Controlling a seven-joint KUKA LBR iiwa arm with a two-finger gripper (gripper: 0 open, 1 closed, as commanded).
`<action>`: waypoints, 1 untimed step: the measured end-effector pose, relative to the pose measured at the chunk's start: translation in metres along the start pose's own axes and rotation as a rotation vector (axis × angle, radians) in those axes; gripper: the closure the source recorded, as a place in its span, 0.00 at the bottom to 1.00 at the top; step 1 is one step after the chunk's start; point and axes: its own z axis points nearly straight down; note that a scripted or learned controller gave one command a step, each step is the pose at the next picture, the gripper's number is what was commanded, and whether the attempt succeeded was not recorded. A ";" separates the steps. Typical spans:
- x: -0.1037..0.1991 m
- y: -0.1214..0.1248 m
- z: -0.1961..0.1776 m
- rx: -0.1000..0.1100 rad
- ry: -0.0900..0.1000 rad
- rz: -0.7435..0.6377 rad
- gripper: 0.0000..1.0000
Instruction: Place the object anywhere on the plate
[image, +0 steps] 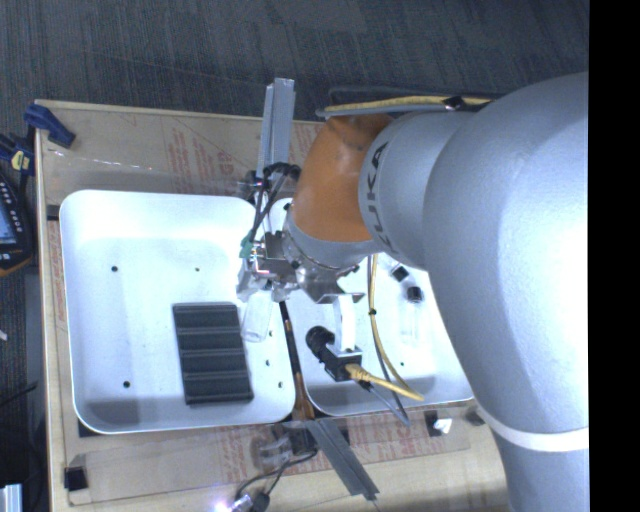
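The gripper (258, 305) is hanging just right of the dark ribbed plate (211, 352) in the left bin (90, 300); whether it is gripping anything is unclear. Nothing is lying on the plate, so placement seems pending.

Dark grey carpet floor (150, 50), pale wooden bench (150, 140); bright, even light

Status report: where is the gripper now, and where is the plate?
Gripper low at left bin's right edge. Dark ribbed plate flat in left bin, nothing on it. Object not identified.
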 end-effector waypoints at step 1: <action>0.044 -0.058 0.000 0.000 0.000 -0.273 1.00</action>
